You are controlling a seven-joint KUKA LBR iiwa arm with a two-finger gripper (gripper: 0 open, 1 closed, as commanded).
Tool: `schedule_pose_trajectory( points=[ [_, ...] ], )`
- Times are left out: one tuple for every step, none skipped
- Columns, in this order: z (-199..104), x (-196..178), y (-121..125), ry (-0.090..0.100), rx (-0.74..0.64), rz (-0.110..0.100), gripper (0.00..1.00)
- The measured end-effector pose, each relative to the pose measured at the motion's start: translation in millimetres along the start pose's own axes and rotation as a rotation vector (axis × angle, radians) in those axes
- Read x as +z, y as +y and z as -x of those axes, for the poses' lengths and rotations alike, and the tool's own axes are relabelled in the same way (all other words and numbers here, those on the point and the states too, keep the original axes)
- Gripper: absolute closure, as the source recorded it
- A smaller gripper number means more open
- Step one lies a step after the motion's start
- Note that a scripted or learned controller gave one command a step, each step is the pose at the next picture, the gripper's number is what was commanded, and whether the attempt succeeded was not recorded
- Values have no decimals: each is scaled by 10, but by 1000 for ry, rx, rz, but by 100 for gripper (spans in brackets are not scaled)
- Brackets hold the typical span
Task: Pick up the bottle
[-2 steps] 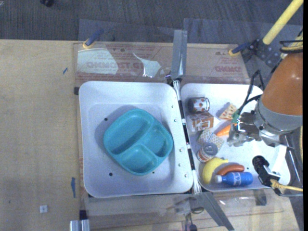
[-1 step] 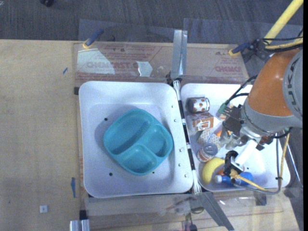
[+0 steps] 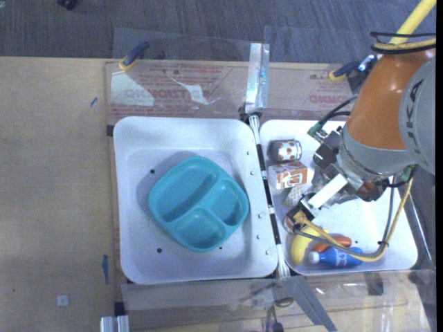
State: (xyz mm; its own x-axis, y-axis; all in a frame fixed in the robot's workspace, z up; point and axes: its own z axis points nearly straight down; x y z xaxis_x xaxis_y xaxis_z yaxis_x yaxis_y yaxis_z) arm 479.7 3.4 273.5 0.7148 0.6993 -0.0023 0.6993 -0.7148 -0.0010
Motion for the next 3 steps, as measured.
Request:
schedule_pose_trajectory(
  points=[
    [-177,293,-193,-2,416,-4,100],
    [-526,258,-546,0,433,-1,100],
    [-1166,254,-439,4,577,2,100]
  ],
)
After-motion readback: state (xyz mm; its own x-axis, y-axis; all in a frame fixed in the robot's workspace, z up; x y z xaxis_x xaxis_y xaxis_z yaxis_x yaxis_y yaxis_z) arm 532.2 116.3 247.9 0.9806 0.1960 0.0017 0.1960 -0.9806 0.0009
